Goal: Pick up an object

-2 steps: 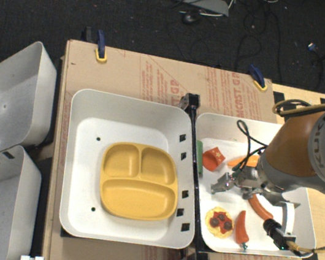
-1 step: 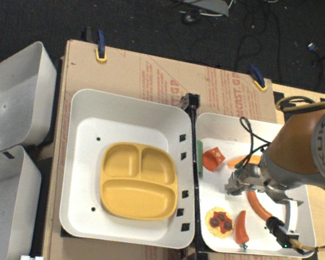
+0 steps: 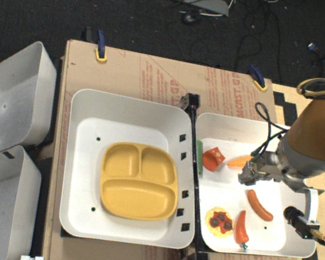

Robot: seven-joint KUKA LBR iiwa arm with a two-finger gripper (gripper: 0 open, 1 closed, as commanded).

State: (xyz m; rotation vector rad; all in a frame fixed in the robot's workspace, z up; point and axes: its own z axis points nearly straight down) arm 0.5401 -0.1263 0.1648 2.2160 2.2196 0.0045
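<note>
Left bin (image 3: pixel 82 162): holds a yellow divided plate (image 3: pixel 139 181), lying flat near the middle.
Right bin (image 3: pixel 236 133): holds the small toy foods, all loose on its floor.
Arm (image 3: pixel 321 132): reaches in from the right, its wrist low over the right bin's upper middle.
Gripper (image 3: pixel 253 173): dark and seen from above, hanging just over the bin floor; whether it is spread or closed cannot be told, and nothing is visibly caught in it.
Sausage (image 3: pixel 259 205): just below the gripper, apart from it.
Red pepper piece (image 3: pixel 213 158): left of the gripper, near the bin divider.
Chili pepper (image 3: pixel 242 227): low in the bin, beside the small pizza (image 3: pixel 220 220).
Orange piece (image 3: pixel 238 161): probably a carrot, just left of the gripper, perhaps touching it.
Progress: early by my judgement; every item lies on the floor, so grasp and lift remain, the orange piece or sausage being nearest.
</note>
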